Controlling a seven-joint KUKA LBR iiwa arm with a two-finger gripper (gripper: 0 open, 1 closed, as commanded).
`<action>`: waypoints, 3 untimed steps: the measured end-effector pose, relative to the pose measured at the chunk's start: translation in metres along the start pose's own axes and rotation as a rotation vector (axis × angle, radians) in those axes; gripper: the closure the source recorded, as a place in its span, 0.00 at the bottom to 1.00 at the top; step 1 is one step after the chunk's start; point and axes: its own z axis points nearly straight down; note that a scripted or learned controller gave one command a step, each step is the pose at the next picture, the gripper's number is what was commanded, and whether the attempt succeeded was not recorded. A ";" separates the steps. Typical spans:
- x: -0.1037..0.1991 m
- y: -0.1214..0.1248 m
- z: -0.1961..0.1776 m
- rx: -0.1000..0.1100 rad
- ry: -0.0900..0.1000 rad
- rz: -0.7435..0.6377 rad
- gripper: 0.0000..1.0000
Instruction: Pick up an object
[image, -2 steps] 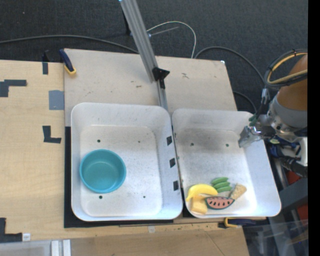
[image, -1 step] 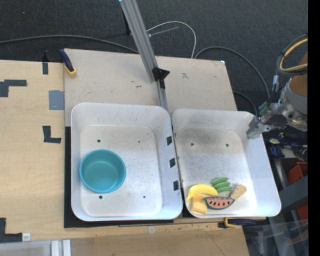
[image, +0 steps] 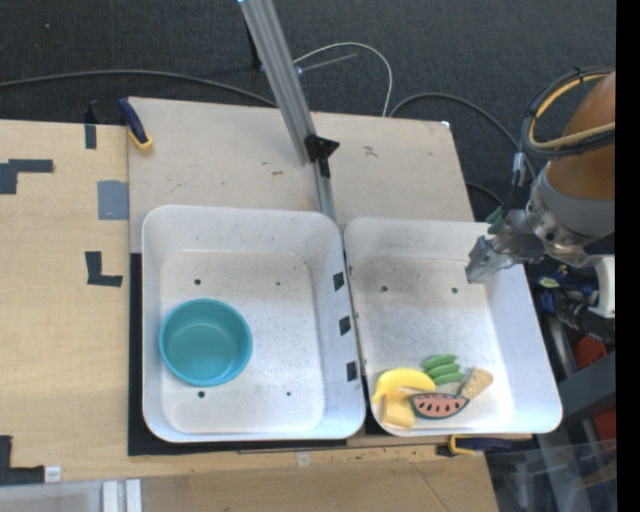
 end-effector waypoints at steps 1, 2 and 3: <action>0.061 0.000 0.009 0.002 0.000 -0.001 1.00; 0.120 -0.017 0.014 0.004 0.000 -0.001 1.00; 0.183 -0.023 0.026 0.004 0.000 -0.002 1.00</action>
